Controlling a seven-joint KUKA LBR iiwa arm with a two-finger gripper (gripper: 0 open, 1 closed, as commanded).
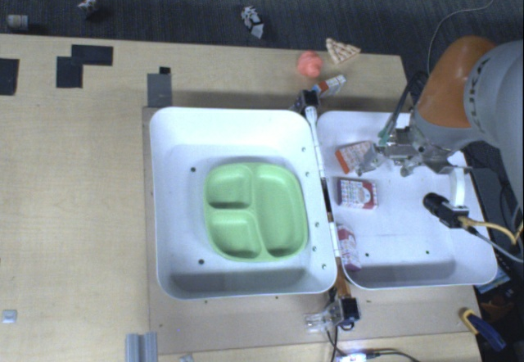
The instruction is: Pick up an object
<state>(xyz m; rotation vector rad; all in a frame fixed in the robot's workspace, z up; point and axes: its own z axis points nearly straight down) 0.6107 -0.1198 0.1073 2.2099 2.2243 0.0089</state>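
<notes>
Wooden counter (74, 188) carries two shallow white bins side by side. Left bin (176, 213) holds a light green divided plate (255, 209), three compartments, lying flat near the bin's middle.

Right bin (409, 246) holds three small items along its left half: an orange-and-white packet (352, 157) nearest the far wall, a red-and-white card-like packet (357, 192) just below it, and a small reddish wrapper (347, 244) against the left wall, near the front.

Grey arm (491, 98) with the orange band reaches in from the right. Gripper (383, 154) hangs over the far part of the right bin, its tip just beside the orange-and-white packet (touching or merely above it, cannot tell). Whether the fingers are spread or closed cannot be made out from this slant; nothing visibly sits between them.

Beyond the bins, on the counter's far edge: a pink ball (309, 64), a pizza-slice toy (342, 50) beside it, and a small orange-tipped object (329, 87) nearer the bins.
</notes>
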